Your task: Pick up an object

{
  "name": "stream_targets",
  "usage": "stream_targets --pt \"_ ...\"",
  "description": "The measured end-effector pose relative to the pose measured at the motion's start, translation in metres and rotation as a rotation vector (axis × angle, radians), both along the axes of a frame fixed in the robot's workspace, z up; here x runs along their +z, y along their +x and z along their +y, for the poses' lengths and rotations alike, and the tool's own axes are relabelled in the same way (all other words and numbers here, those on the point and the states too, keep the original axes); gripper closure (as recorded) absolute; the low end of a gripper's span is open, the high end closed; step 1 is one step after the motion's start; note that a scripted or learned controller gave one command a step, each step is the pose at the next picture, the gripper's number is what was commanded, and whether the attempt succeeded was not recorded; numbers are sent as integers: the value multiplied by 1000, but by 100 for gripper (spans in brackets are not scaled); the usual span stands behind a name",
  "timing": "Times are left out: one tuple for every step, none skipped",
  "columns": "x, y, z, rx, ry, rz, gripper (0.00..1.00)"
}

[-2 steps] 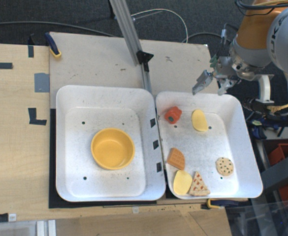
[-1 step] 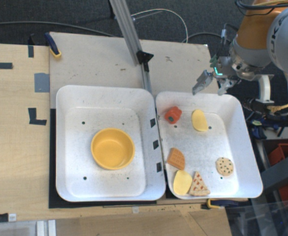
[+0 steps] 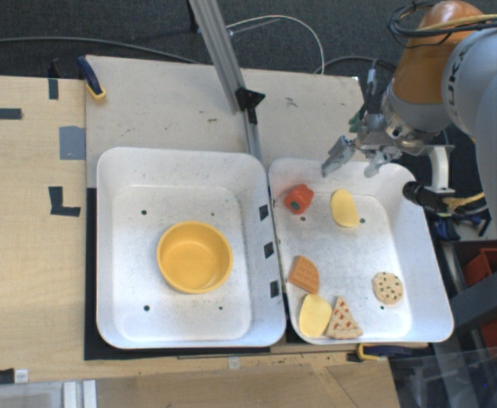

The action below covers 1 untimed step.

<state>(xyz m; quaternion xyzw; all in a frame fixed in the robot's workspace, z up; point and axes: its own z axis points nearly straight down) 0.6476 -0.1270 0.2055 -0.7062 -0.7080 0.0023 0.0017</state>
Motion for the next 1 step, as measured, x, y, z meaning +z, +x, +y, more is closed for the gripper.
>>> stream_targets --pt "-47 -8 0 0 0 1 0"
